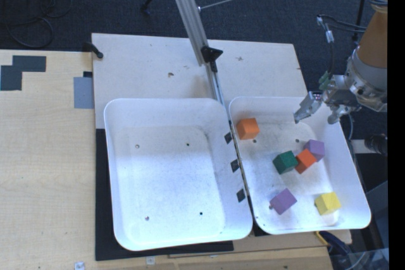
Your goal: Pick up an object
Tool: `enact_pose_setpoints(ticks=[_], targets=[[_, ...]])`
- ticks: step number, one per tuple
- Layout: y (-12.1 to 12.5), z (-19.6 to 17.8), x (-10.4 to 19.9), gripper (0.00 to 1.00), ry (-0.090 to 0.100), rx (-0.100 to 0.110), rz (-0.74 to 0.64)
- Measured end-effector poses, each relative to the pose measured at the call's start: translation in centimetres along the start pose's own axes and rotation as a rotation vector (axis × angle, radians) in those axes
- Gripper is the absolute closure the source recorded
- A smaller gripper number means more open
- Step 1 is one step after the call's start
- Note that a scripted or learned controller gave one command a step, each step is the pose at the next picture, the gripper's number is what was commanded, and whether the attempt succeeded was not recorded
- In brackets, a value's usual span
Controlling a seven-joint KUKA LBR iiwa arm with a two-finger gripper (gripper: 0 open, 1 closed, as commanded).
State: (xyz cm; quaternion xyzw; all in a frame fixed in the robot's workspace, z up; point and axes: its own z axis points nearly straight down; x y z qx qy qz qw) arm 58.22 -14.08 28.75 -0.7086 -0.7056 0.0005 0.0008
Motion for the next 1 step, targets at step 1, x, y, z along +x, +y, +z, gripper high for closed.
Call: enact_pose_setpoints(ticks=[1], targets=[[1.69, 10.75, 2.56, 0.0, 0.002, 0.008, -0.006]])
